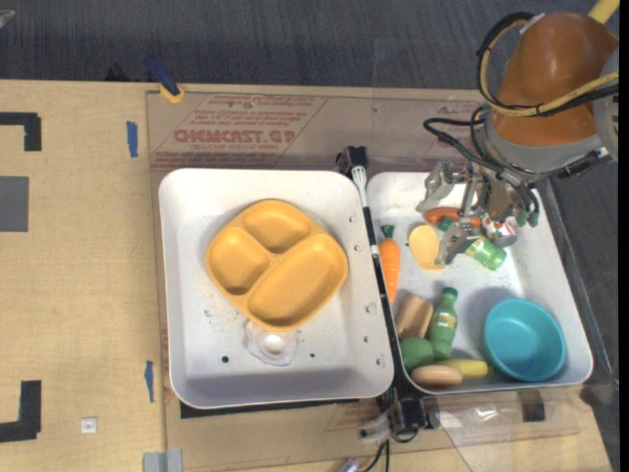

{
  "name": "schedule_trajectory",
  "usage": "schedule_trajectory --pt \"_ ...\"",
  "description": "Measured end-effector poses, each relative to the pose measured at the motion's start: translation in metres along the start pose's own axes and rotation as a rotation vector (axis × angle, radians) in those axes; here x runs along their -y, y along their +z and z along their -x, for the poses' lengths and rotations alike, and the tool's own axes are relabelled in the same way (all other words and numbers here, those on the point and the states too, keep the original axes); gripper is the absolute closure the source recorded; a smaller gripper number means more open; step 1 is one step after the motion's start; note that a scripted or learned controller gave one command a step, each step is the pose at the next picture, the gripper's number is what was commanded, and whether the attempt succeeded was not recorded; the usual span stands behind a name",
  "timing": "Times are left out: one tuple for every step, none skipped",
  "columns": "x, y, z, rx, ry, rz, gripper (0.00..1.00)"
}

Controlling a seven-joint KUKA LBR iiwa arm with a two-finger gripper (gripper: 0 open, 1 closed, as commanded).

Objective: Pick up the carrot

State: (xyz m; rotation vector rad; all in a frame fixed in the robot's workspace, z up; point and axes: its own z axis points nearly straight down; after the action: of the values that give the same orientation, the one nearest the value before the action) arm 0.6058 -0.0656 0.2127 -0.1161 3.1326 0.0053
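Carrot lay untouched against right bin's left wall, green top toward far edge. Gripper hovered mid-bin near far edge, beside carrot, over small toys; jaw state unreadable. Grasp and lift were undone.

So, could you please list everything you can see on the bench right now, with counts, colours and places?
divided plate: 1, yellow-orange, middle of the left bin
left bin: 1, white, centre of the bench
right bin: 1, white, beside the left bin
carrot: 1, orange with green top, left edge of the right bin
bowl: 1, teal, near right corner of the right bin
bottle: 1, green, upright-looking, centre of the right bin
hot dog bun: 1, tan, near edge of the right bin
gripper: 1, metal, over the far part of the right bin among small toys
arm: 1, grey with orange band, upper right
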Motion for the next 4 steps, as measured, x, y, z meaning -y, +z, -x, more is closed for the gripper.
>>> schedule_trajectory --pt "-0.023 0.028 -0.007 -0.004 0.002 -0.001 0.0" --pt "0.037 0.076 -0.037 -0.006 0.201 -0.004 0.0" --pt "-0.026 0.024 -0.049 0.006 0.246 0.0 0.0" --pt "0.035 0.094 -0.028 -0.004 0.485 -0.005 0.0"
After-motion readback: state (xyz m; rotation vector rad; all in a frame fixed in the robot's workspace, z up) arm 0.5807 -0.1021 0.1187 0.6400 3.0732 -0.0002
